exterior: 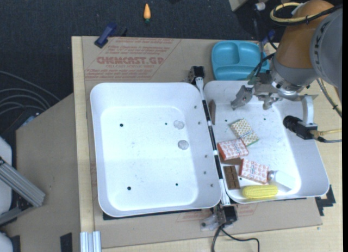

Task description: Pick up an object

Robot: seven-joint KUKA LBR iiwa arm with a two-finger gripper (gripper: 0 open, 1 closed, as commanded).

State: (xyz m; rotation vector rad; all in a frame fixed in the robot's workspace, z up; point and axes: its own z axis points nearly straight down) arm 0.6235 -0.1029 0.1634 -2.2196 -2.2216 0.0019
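blue tray (235,59) behind right bin | orange bit (147,11), blue clip (105,35) on floor

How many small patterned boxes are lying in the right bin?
3: one patterned box toward the bin's middle, one below it near the divider, one lower, just above the corn cob.

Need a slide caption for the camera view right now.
KUKA arm's open pincer hovers over the right bin holding small packets and a corn cob.
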